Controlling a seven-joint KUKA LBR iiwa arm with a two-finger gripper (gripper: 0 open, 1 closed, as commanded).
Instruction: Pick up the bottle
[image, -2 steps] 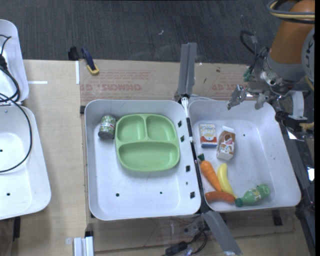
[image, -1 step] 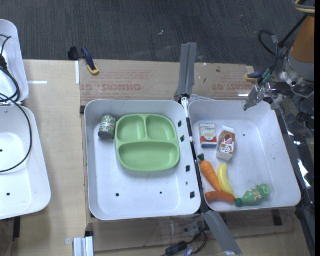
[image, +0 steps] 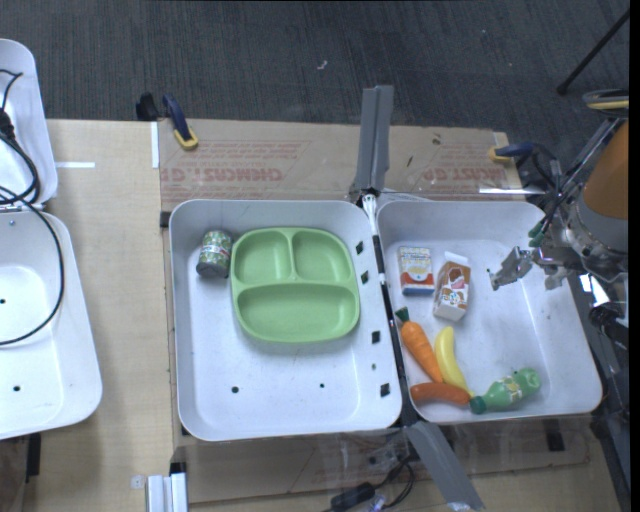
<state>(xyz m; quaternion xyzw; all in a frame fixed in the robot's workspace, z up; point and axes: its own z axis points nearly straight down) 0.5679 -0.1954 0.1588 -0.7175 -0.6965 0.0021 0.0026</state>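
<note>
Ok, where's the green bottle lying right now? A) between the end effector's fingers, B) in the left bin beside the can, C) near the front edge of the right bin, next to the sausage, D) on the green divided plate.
C: the green bottle lies on its side near the front of the right bin, its cap end by the sausage, well apart from the end effector.

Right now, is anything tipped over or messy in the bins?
The green plastic bottle lies on its side in the right white bin, beside a toy carrot and banana. Nothing looks spilled or broken.
</note>
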